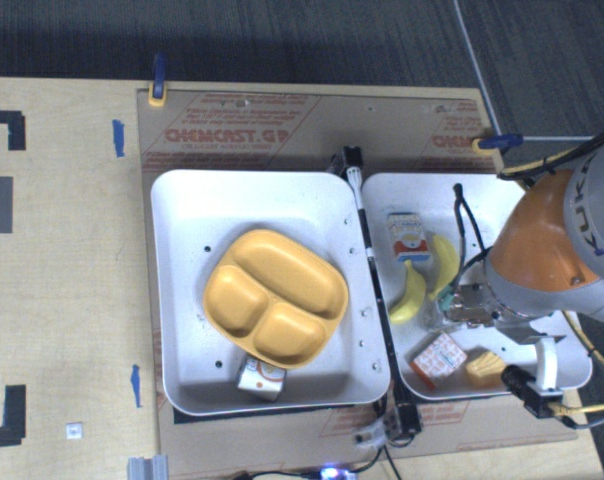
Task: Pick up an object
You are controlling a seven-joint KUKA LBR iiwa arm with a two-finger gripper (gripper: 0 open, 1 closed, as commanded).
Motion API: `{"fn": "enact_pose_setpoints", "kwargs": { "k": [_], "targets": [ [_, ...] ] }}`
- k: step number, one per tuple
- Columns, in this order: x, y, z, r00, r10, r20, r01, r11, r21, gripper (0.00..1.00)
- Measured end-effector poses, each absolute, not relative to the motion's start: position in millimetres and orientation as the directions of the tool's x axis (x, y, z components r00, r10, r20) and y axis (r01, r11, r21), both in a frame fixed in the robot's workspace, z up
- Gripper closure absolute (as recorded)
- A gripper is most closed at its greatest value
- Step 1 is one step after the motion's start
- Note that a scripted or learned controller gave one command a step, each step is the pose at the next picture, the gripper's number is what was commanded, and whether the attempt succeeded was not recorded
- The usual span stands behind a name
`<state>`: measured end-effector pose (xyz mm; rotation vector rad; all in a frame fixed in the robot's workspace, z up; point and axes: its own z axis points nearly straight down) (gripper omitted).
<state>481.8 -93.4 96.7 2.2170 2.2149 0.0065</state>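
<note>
The gripper [460, 303] hangs low in the right white bin [502, 196], just beside the curved yellow plastic banana [414, 290]; whether it grips anything I cannot tell. A red-and-white carton [439, 357] and a tan bread-like block [485, 367] lie below the banana.

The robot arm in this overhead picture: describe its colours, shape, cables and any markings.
The arm is rounded and bulky, grey with a broad orange band. Dark letters mark its grey upper part, cut off at the picture's edge. Thin black cables loop beside it and a yellowish one crosses above. Lower down sit metal claw parts, a white piece and a black block.
</note>
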Motion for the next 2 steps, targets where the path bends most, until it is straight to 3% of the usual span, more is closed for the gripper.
{"fn": "enact_pose_setpoints", "kwargs": {
  "k": [1, 2],
  "targets": [
    [481.7, -93.3, 96.7, 0.001, 1.000, -0.002, 1.000, -0.001, 0.008, 0.00],
    [479.9, -103.9, 85.8, -0.001, 1.000, 0.002, 1.000, 0.001, 0.001, 0.00]
  ]
}}
